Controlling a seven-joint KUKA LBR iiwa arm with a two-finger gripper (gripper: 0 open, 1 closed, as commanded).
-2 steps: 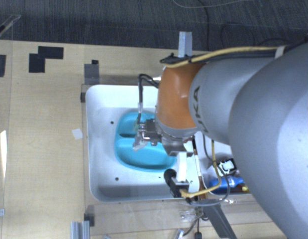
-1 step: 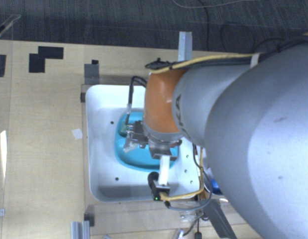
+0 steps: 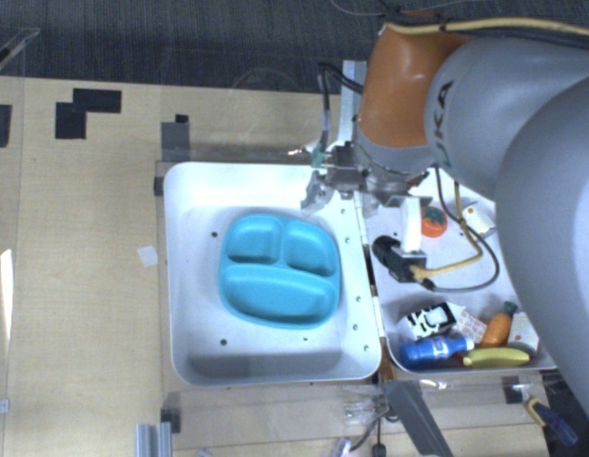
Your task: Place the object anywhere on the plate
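A light blue plate with three compartments lies in the left white bin; nothing rests on it. My gripper hangs over the far right corner of that bin, just beyond the plate's far right rim, close to the wall between the bins. Nothing shows under it. The grey arm with its orange band comes in from the right and hides much of the right bin.
In the near end of the right bin lie a black-and-white object, a blue bottle, a yellow banana and an orange carrot. A small orange-red object sits farther back.
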